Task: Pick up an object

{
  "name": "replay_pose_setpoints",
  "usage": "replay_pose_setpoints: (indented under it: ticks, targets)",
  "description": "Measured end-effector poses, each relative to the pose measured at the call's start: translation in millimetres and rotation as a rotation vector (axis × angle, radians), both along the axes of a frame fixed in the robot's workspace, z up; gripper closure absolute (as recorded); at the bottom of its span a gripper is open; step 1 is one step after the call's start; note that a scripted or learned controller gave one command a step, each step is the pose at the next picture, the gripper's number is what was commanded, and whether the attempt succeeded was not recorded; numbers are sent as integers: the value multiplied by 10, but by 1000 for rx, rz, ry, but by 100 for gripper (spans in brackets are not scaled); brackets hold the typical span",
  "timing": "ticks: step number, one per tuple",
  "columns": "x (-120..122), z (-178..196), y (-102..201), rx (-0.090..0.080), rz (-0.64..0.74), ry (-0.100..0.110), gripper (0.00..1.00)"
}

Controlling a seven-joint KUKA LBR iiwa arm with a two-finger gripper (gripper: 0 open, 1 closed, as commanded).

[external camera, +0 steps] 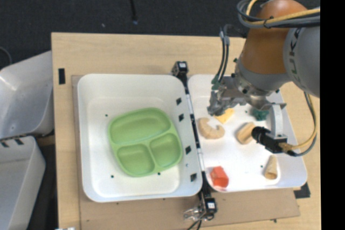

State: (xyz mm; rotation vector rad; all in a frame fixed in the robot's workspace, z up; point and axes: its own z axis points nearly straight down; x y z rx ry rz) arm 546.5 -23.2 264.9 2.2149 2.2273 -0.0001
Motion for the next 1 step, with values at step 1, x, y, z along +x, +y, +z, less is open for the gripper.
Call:
replay_pose_setpoints:
  ticks: [1]
  targets:
    - [156,-21,409,0,0,-1,100]
